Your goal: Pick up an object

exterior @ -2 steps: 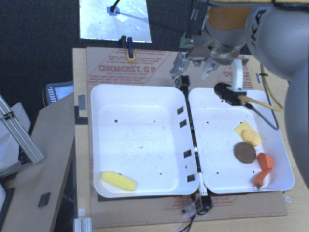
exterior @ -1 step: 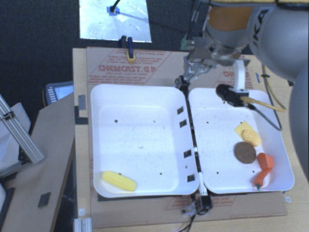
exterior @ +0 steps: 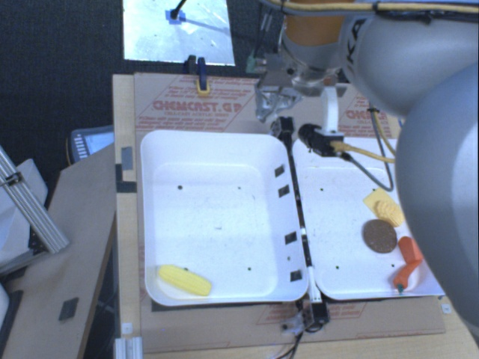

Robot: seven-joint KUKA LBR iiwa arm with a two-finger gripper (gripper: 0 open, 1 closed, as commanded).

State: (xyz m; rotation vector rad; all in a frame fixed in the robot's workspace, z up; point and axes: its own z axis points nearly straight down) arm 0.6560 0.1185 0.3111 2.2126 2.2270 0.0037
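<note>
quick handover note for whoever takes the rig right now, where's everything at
Hand: up at the far edge between the two bins, nothing seen in it; open or shut can't be told.
Left bin: yellow corn cob at the near left corner.
Right bin: yellow ridged piece, brown disc and carrot along the right side, partly under the arm.
Done: nothing picked.
Left: pick up one object.

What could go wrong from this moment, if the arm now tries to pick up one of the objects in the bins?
1. The gripper hangs near the far rim where the two bins meet; going straight down, it may strike the divider.
2. The brown disc, yellow piece and carrot lie close together, partly under the arm, so a grasp may push neighbours.
3. The corn lies close to the left bin's near wall, leaving little room.
</note>
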